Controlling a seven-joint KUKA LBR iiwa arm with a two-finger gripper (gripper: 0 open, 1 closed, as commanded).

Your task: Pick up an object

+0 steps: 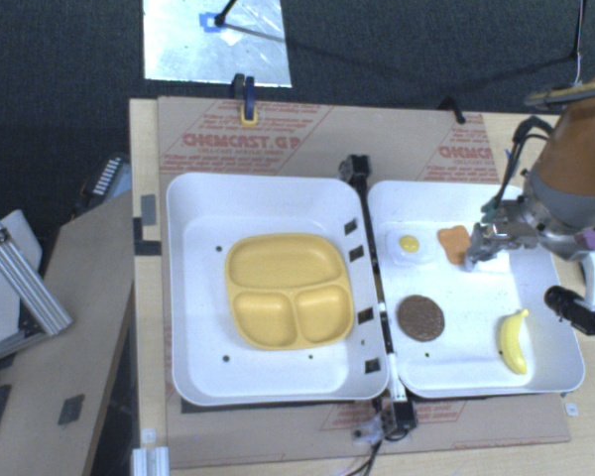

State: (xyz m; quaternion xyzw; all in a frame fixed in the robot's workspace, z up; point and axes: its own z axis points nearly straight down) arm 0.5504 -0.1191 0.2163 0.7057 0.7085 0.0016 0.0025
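The flat orange toast-like piece (453, 240) is the thing nearest my reach, lying on the floor of the right white bin (550, 365), toward its far side. My gripper (473, 253) hangs just beside that orange piece, at its right edge, and from this slanted view I cannot tell whether it is touching it or whether it is spread or closed.

Working outward from the orange piece: just to its left sits a small fried-egg toy, white with a yellow yolk (409, 245). Nearer the camera from it lies a round brown disc, like a patty (420, 317). Well off to the near right of it rests a yellow banana (514, 342). Further left of it, past the divider, the left white bin (198, 266) carries a yellow three-section plate (283, 289). Both bins sit on the cardboard-covered surface (307, 132).

My judgement: I'm lining up for the grab, nothing lifted yet. That piece is thin and flat, so I should centre over it, come straight down, and straddle its narrow width. Stay off the egg toy. A glancing close would likely just push it along the floor.
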